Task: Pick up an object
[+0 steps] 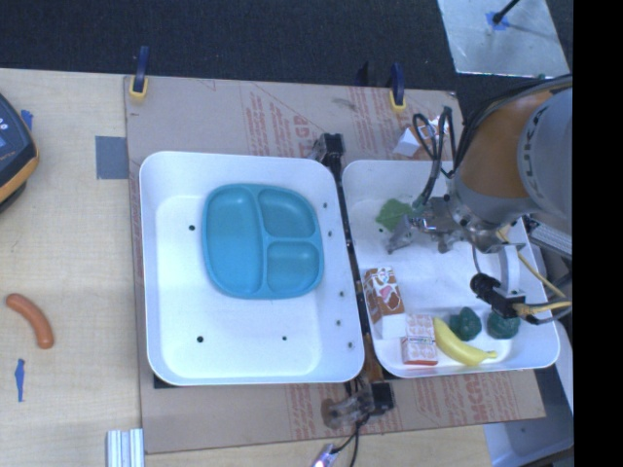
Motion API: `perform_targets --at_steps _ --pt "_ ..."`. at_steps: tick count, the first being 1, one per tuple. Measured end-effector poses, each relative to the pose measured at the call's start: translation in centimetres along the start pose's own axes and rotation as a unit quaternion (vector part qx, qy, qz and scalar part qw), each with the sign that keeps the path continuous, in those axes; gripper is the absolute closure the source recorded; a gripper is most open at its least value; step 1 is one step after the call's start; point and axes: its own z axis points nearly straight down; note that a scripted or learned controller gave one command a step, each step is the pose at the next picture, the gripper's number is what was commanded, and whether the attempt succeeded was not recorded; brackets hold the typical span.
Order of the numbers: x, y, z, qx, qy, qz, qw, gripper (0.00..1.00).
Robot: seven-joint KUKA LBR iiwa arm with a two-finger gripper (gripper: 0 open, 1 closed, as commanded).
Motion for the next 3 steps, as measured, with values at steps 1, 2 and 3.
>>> perform_targets --at_steps 1,2,3 --pt "2.2 6.1 0.8 0.000 0.000 0.000 1.0000 0.00" --pt "-1.6 6.9 0.6 0.000 0.000 0.000 1.0000 0.00" --pt "2.1 6.9 0.8 0.001 0.000 -0.001 1.0000 0.00"
